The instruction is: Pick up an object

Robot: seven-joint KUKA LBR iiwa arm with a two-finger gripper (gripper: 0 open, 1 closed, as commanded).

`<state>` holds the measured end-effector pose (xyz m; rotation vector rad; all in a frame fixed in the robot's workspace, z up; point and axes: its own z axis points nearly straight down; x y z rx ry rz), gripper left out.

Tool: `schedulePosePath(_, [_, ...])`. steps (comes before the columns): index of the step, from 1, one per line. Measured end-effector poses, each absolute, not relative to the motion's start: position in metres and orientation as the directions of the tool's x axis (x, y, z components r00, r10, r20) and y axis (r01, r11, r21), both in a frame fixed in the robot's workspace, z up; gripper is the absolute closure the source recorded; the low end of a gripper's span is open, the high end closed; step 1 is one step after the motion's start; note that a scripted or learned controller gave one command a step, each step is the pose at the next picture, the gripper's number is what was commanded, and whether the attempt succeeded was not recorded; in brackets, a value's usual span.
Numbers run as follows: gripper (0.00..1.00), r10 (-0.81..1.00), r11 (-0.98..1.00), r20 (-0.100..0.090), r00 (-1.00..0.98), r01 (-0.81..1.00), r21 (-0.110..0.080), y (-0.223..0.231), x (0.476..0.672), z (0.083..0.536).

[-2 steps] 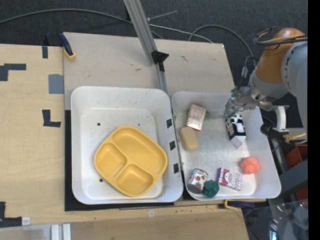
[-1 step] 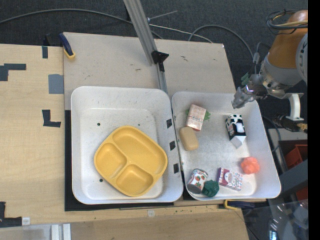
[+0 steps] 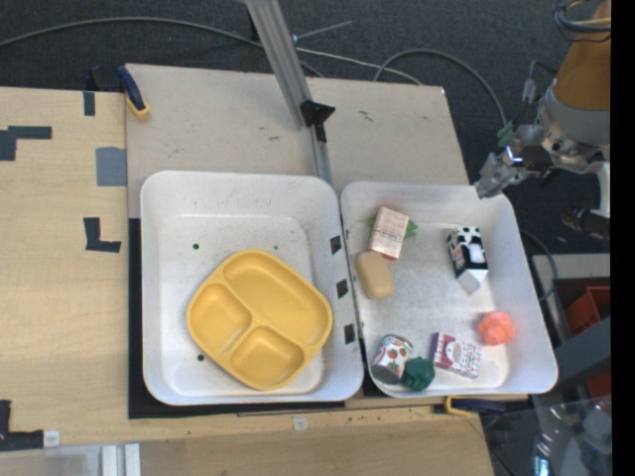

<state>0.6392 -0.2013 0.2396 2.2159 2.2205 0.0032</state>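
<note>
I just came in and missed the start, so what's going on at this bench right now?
A robot arm is set to pick an object out of the bins. Its gripper sits at the upper right corner of the right bin, above the rim, with nothing visibly held. That bin holds small items: a black-and-white carton, an orange ball, a tan block, a small snack box and a few more along the near edge. The left bin holds a yellow divided tray.

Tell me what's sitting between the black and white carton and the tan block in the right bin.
Bare white bin floor, as the camera view shows. The carton and the tan block have nothing between them.
</note>
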Motion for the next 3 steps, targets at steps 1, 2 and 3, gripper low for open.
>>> schedulePosePath(1, [1.00, 1.000, 0.002, -0.001, -0.002, 1.000, 0.005, -0.201, 0.640, 0.289])
schedulePosePath(2, [1.00, 1.000, 0.006, 0.001, -0.006, 1.000, -0.001, -0.146, 0.625, 0.288])
schedulePosePath(3, [1.00, 1.000, 0.005, 0.001, -0.005, 1.000, -0.002, -0.098, 0.602, 0.286])
